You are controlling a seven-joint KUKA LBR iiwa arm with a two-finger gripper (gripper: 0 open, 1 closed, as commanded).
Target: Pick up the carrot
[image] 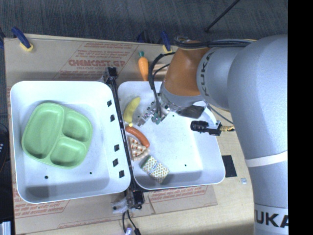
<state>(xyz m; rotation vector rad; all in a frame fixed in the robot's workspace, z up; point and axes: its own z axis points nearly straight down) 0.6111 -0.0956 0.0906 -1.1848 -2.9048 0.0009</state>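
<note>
gripper (152, 115) is seen low over the right bin (195, 177), at its 10 o'clock part; whether it is spread or pressed together cannot be told. carrot (143, 67) is seen outside the bins, on the bench at 12 o'clock of the gripper. banana (131, 108) is seen at the gripper's 9 o'clock.

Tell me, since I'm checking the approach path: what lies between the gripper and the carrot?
In the camera view, just the white bin's far rim. The carrot rests outside it on the bench; the gripper hangs inside, beside the banana.
</note>
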